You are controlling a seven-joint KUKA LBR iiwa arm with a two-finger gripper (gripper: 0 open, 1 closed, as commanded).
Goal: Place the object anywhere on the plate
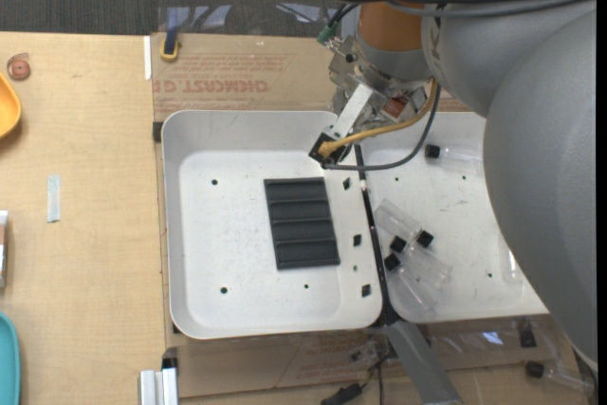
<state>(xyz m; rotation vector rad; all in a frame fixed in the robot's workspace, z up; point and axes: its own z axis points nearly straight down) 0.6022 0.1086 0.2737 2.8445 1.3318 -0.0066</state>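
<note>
The hand (377, 101) hangs over the right bin's (465, 204) far left corner; I cannot tell if it is wide or narrow. The likely object, a clear plastic piece (410, 247) with black caps, lies by that bin's left wall. It looks light, slick and thin-walled, best pinched gently at a cap.

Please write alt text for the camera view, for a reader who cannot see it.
A black ribbed rectangular object lies flat in the middle of the left white bin. The grey robot arm reaches in from the right over the bins' far edge; the right bin holds small clear pieces with black ends.
</note>
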